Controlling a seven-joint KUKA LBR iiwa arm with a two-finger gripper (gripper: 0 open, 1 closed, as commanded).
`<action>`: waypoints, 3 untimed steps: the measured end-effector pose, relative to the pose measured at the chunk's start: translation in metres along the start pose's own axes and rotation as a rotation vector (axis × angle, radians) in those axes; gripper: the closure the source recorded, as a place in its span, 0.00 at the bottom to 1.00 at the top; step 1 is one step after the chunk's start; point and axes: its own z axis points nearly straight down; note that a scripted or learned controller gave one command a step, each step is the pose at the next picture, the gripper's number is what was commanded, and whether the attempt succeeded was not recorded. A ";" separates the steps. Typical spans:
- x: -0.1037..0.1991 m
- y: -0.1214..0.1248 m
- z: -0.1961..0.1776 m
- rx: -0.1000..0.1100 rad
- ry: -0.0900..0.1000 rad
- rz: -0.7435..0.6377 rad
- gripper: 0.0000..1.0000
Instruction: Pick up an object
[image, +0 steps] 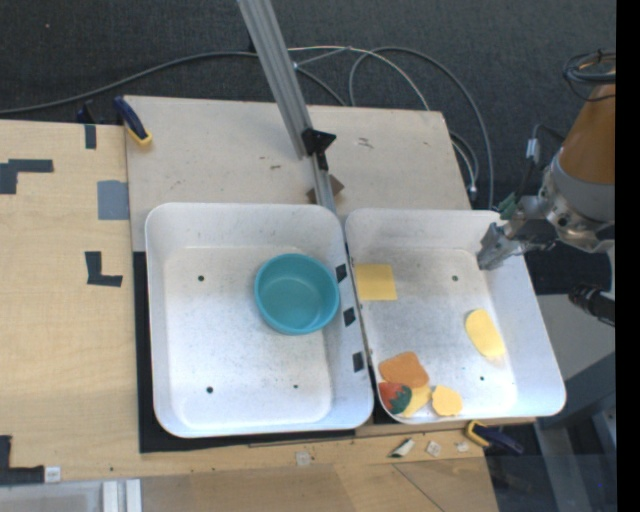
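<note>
Grey gripper (492, 250) hangs tilted over the right bin's (530, 330) far corner, grip state unclear

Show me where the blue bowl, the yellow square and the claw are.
bowl (295, 292), camera view, inner bottom.
yellow square (376, 282), camera view, middle of top face.
claw (492, 250), camera view, tip.

clamp (133, 121) far-L corner | cables (400, 70) behind bench (looped) | tape marks (100, 268) L

Beyond my tabletop (60, 330), pale wood with grey tape marks (112, 199), dark carpeted floor (120, 45) lies far, crossed by loose cables (420, 60). Lighting even.
</note>
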 end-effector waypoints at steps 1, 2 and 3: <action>0.052 -0.010 -0.004 0.007 0.004 -0.004 1.00; 0.110 -0.016 -0.004 0.008 0.004 -0.005 1.00; 0.164 -0.021 -0.003 0.008 0.003 -0.005 1.00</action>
